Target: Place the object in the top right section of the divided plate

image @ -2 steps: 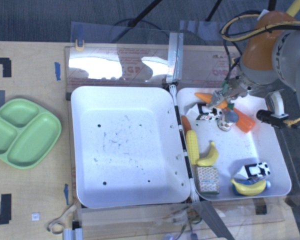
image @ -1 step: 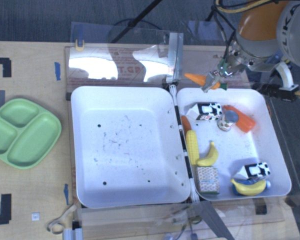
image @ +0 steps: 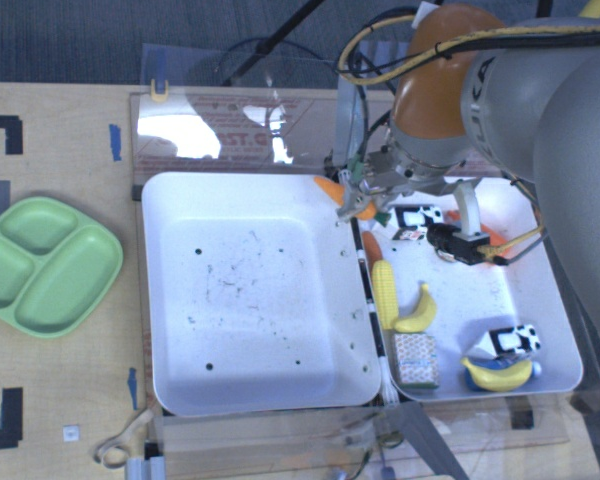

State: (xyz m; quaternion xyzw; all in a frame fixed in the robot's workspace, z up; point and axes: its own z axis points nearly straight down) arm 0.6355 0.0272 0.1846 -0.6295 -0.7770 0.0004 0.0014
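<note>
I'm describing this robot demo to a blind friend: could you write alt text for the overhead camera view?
A grey robot arm reaches from the right over the top edge between two white bins, its gripper by an orange piece. The right bin holds corn, two bananas and small toys; a green divided plate sits on the bench at far left.

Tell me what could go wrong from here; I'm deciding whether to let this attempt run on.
1. The gripper sits over the rim between the two bins, beside an orange piece; a grasp there may hit the rim or slip.
2. The green divided plate lies far left, beyond the left bin, so a loose grip could drop the object on the way.
</note>
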